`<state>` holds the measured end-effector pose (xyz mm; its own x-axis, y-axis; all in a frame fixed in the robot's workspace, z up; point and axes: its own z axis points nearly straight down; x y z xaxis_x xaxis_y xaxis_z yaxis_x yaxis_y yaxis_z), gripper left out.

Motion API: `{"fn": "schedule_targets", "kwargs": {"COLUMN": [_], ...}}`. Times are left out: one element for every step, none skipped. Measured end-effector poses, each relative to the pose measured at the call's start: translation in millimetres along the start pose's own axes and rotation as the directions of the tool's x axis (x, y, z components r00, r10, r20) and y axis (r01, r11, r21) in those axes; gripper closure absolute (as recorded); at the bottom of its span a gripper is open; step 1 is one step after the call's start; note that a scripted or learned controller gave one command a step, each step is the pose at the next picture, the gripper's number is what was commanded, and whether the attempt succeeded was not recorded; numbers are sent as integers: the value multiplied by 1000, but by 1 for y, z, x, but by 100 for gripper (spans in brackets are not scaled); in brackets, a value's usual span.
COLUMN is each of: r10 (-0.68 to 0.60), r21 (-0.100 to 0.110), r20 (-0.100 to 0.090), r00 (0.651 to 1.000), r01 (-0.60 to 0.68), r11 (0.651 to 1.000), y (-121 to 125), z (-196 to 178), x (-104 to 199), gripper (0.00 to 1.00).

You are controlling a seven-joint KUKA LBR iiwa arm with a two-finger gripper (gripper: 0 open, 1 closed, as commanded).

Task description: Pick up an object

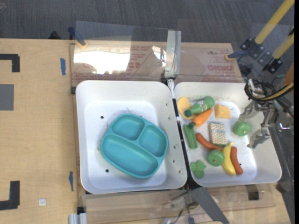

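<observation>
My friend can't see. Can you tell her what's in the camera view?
A robot gripper hangs over the right bin, which is full of toy food, next to a green apple. The left bin holds a teal divided plate.

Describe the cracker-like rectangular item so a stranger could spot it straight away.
Look in the right-hand white bin, the one crowded with toy food rather than the one holding the teal tray. Near its middle, below the orange cheese wedge and above a red sausage, lies the cracker. It is the only flat, pale, speckled rectangle among rounded, brightly coloured fruit and vegetables.
</observation>
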<state>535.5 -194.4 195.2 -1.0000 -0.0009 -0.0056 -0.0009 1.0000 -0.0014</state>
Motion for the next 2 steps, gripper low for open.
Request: {"fn": "schedule_targets", "kwargs": {"r10": [24,121], "r21": [4,2], "r20": [14,10], "r00": [1000,993], "r01": [-24,-122], "r11": [1000,993], "y": [9,37], "z": [90,106], "x": [19,44], "gripper": [0,0]}}
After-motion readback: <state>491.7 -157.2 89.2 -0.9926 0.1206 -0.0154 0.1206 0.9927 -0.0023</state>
